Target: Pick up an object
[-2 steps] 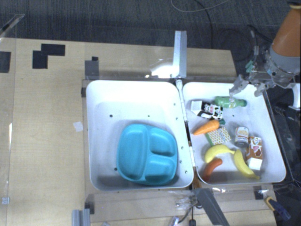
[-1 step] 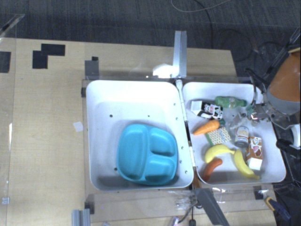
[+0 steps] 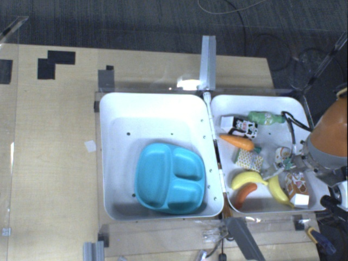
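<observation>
On the bench (image 3: 49, 162), two white bins stand side by side: the left bin (image 3: 117, 118) holds one blue divided plate (image 3: 169, 178), while the right bin (image 3: 288, 103) holds one carrot (image 3: 237, 141), two bananas (image 3: 246, 179), one red sausage (image 3: 244, 194), one green bottle (image 3: 265, 117), one black-and-white packet (image 3: 242, 125), one patterned packet (image 3: 249, 159) and one white block (image 3: 300, 200). The end effector (image 3: 287, 162) sits low at the right bin's right side, among small items near the second banana; whether it is open, or has hold of anything, cannot be told.

Bright, even light falls from overhead — my table (image 3: 49, 162) looks pale and washed. Glare flares at the left bin's (image 3: 117, 113) far rim, soft shadow pools along its near wall, and everything reads slightly soft — grainy.
</observation>
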`<action>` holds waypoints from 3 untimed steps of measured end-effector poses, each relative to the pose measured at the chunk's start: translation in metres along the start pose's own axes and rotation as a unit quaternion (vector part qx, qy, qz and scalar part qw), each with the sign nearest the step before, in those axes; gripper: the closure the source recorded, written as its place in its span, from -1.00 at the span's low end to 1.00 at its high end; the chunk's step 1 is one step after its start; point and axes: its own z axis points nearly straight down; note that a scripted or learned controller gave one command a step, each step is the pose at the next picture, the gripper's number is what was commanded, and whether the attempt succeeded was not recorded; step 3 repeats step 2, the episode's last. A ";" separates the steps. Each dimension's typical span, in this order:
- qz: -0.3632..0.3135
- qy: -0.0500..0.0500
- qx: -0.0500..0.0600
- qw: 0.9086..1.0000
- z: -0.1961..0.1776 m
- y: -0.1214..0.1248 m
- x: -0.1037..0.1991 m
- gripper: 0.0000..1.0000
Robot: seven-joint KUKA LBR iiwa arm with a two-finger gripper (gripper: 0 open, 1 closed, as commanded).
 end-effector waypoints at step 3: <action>0.024 0.002 0.006 1.000 -0.120 0.070 0.040 1.00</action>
